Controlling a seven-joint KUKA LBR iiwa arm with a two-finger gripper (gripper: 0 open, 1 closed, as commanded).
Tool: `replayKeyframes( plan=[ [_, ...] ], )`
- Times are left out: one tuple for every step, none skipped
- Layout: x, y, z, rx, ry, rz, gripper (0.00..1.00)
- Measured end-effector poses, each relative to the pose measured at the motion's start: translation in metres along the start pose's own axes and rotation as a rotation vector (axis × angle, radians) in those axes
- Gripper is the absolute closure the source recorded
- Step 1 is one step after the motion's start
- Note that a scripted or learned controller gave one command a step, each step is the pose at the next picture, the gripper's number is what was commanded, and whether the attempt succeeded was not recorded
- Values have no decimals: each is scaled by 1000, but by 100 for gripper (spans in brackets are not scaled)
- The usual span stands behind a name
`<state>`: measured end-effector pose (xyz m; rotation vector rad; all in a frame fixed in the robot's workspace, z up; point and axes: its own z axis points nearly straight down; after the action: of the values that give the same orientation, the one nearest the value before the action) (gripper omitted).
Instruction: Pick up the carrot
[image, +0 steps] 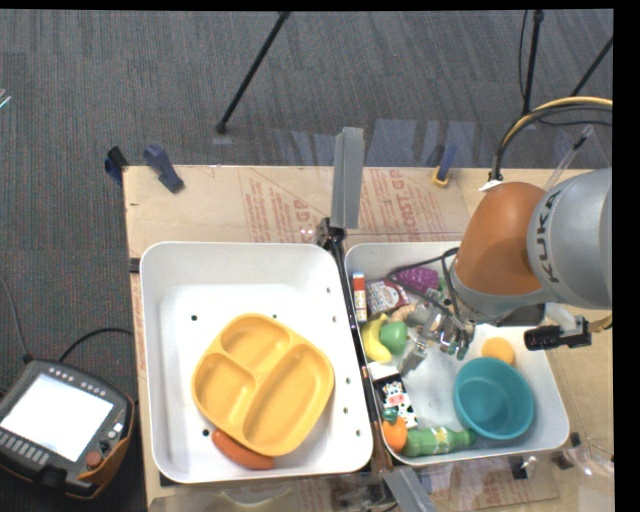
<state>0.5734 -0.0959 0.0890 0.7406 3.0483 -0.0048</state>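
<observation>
My gripper (437, 338) hangs over the middle of the right bin (556, 424), low among the clutter. Can't tell from this angle if it's spread or closed. Nothing visibly held.

Carrot (395, 434): I read it as the small orange piece with a bit of green on top, in the right bin's front-left corner, tight against the wall by the left bin. It sits between the cow-print box (397, 396) behind it and the green bottle (438, 439) to its right, touching or nearly touching both.

Caveat: there's also a longer orange-red thing (243, 452) in the left bin, half tucked under the front edge of the yellow plate (264, 383). Could be the carrot instead, but it looks more like a sausage. Going with the right-bin one.

Key relation: the carrot lies toward the front of the bin from the gripper and a little left, near but not under it, with the box in between. So the move is forward-left, then down.

Long axis: hard to call. Only a stub shows. It seems to run roughly along the side wall, green end to the back. I'd close across that, but wall on one side and bottle on the other leave little room.

The teal bowl (492, 400) and orange ball (497, 350) are off to the right, clear of the path.
</observation>
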Motion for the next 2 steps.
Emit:
replayKeyframes(
  plan=[
    [30,-48,-8,-1,6,38,0],
    [24,-15,0,11,-8,389,0]
  ],
)
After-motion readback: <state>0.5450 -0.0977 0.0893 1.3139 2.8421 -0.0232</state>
